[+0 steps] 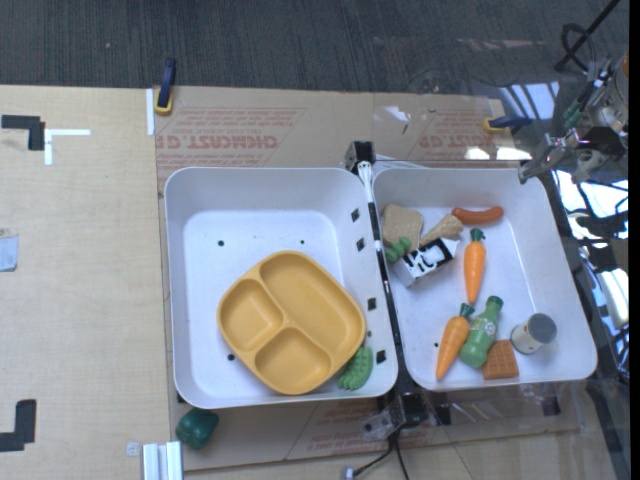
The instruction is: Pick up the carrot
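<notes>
2 carrots (474, 265) (452, 340) lie in the right bin (565, 258), one upright mid-bin, one lower beside the green bottle (483, 330). Gripper (572, 140) sits at the bin's upper right corner, well apart from both; can't tell its state.

two orange carrots (474, 266), right bin (560, 268)

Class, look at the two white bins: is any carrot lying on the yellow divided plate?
No. Both carrots lie in the right bin, while the yellow plate sits in the left bin.
</notes>
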Available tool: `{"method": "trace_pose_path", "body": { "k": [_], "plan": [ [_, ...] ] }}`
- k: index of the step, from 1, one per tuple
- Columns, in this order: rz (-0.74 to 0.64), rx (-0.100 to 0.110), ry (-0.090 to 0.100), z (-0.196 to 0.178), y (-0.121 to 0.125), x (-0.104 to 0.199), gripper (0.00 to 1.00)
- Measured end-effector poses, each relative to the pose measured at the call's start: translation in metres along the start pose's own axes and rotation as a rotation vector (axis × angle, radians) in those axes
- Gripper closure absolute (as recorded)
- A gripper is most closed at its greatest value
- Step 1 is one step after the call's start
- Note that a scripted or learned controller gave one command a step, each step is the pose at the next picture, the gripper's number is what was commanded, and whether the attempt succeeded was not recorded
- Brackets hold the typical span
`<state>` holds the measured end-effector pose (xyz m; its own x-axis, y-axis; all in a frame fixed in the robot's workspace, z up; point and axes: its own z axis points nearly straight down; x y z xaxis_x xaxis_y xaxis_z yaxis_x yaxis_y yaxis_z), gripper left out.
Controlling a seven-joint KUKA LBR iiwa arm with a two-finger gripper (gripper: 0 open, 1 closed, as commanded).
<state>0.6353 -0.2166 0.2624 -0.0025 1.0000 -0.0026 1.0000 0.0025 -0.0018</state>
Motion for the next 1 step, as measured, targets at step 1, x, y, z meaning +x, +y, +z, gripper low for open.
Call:
{"method": "trace_pose_path", "body": {
  "k": [1],
  "plan": [
    [0.172,-0.001,0.020,0.1690,-0.0263,0.0051,0.00]
  ]
}}
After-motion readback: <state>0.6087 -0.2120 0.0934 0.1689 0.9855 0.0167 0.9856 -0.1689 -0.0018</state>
